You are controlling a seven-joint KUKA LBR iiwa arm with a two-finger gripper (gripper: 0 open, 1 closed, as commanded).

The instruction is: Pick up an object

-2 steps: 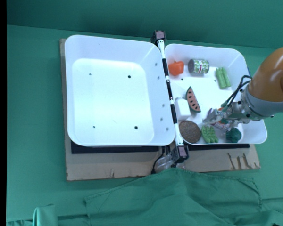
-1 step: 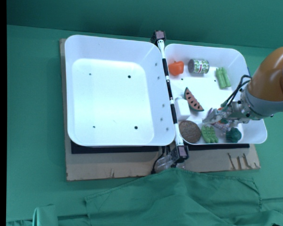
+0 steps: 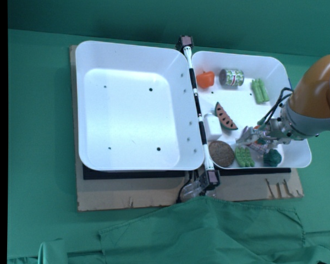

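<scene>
My gripper reaches in from the right and hangs low over the front part of the right bin. Its tip sits just above a green bumpy vegetable and left of a dark green broccoli-like piece. A brown oval piece lies at the bin's front left. A watermelon slice rests in the middle. An orange-red piece, a small can and a green pod bunch line the back. I see nothing held between the fingers.
The left bin is a large white tray beside the right one, split from it by a black-and-white hinge bar. Both rest on a cardboard sheet over green cloth. A folded cloth bunches at the front.
</scene>
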